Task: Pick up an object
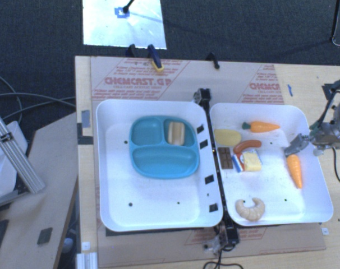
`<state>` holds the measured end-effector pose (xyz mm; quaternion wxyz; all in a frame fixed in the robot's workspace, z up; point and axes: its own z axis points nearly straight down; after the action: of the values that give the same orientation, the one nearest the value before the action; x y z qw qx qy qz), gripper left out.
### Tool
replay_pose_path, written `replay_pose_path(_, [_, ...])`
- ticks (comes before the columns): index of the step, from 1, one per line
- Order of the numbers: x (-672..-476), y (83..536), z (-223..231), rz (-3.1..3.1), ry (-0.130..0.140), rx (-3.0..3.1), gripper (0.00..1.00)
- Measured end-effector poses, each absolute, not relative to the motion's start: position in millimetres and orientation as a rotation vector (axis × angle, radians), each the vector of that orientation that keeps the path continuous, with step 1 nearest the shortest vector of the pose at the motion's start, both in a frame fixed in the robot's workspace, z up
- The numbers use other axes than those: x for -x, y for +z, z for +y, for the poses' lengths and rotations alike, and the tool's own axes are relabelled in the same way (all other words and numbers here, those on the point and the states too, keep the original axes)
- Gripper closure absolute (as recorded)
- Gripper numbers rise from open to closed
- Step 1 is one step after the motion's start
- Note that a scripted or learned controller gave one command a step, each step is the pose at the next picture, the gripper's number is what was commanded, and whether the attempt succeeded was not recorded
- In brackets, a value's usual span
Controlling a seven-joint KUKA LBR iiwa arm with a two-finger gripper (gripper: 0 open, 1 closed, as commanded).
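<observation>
The right bin [318,203] holds several toy foods. A carrot with a green top [262,126] lies at the back, with a yellow potato [227,137] and a red sausage [247,146] in front of it. Beside them are a brown chocolate bar [225,158] and a yellow block [251,161]. A second carrot [294,170] lies at the right and a tan croissant [251,208] at the front. My gripper [298,144] hangs over the bin's right side, just behind the second carrot's upper end. Nothing is visibly held in it.
The left bin [116,206] bears a blue divided plate [159,161] with a piece of bread [175,133] in its back right compartment. A black divider strip [212,167] runs between the bins. The arm [334,125] comes in over the right bin's right rim.
</observation>
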<state>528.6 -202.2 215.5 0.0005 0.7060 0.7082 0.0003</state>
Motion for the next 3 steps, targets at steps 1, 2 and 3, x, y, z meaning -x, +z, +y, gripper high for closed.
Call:
replay_pose_path(1, [-520.9,169,-206,2.224,-0.002,-2.221,0.0])
replay_pose_path(2, [-519.1,107,-205,2.225,-0.001,-2.222,0.0])
replay_pose_path(3, [-522.4,85,-199,2.235,0.013,-2.218,0.0])
